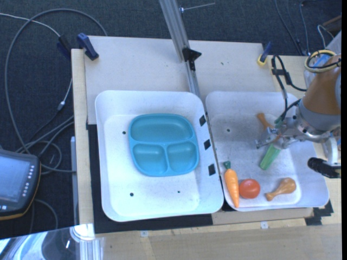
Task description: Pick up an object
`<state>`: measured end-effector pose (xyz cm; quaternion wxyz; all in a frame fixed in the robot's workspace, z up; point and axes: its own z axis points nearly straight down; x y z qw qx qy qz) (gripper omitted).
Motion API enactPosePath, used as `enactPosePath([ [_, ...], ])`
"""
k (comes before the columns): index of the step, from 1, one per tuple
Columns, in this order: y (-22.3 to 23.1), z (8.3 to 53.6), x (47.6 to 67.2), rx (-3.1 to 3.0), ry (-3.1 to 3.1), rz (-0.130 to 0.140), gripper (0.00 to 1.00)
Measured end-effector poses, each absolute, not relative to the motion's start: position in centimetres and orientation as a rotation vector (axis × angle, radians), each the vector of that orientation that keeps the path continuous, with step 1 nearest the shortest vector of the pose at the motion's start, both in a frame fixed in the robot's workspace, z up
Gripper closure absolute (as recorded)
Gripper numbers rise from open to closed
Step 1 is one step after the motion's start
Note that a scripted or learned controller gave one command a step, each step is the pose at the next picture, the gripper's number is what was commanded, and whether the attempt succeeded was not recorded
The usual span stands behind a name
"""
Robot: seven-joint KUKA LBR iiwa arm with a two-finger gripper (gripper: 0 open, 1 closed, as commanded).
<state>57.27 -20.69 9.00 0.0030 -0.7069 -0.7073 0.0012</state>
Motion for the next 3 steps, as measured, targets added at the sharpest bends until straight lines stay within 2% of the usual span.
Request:
enactPosePath([
  [1,-20.7,10.4,57.5,-2.22,-2.223,-0.003,1.0],
  [3,-20.7,21.5,57.4,-2.224,-2.228,-0.005,1.0],
])
